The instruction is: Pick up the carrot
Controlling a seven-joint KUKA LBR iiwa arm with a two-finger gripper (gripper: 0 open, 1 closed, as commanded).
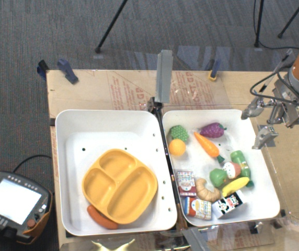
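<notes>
The carrot (207,145) is orange with a green stub at its lower right end. It lies at a slant in the upper middle of the right bin (273,193), between a purple eggplant (212,130) and an orange ball (176,147). My gripper (260,124) hovers over the bin's upper right corner, well to the right of the carrot. It is open, its fingers apart with nothing between them.
The right bin also holds a green bumpy fruit (179,133), a green bottle (240,163), a green pepper (218,177), a banana (236,186), a croissant (207,190) and small cartons (185,182). The left bin (71,135) holds a yellow divided plate (119,185) and a sausage (102,217).
</notes>
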